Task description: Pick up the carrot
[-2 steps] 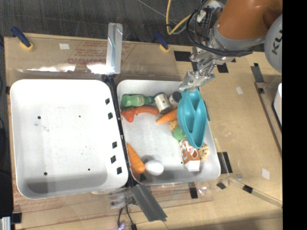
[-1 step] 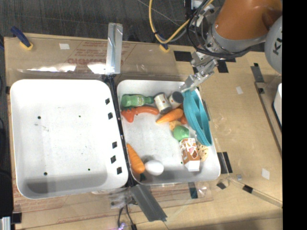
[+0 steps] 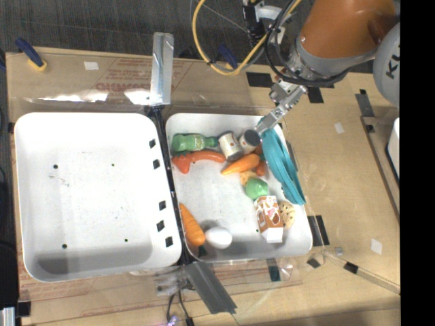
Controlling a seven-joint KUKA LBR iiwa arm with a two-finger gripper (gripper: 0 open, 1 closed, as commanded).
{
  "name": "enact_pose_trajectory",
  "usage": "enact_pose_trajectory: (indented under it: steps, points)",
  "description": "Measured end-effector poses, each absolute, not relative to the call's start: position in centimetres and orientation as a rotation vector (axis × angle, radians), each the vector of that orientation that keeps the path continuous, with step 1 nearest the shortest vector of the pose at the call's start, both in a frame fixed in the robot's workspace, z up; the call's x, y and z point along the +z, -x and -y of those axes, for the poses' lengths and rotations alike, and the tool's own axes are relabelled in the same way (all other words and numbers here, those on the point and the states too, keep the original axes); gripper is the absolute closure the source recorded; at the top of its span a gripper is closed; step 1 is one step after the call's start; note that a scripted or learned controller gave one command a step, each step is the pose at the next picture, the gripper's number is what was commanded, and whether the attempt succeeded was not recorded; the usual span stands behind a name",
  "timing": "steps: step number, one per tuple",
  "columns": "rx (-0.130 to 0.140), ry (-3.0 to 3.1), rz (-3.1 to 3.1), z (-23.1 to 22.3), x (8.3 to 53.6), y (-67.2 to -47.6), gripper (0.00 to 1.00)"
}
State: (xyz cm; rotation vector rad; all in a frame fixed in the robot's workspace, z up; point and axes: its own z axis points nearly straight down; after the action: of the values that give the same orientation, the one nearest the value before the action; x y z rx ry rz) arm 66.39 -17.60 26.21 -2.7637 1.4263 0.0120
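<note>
Your carrot [image 3: 192, 226] lay at the right bin's [image 3: 224, 194] lower left, along the wall, just beside a white egg [image 3: 218, 237]. It looked like a light, stiff plastic toy, smooth and tapered, so it would likely slip; you would do best to grip across its thicker middle, though the wall crowds one side. Your gripper [image 3: 262, 124] hung well apart from it, over the bin's upper right near a small can [image 3: 231, 145]. Whether it was open or closed, I couldn't tell; nothing showed in its grasp.
</note>
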Motion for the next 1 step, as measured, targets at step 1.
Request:
enact_pose_trajectory:
  steps: [1]
  points:
    - [0.011,3.007,-0.884,17.97,27.66,-65.74,1.00]
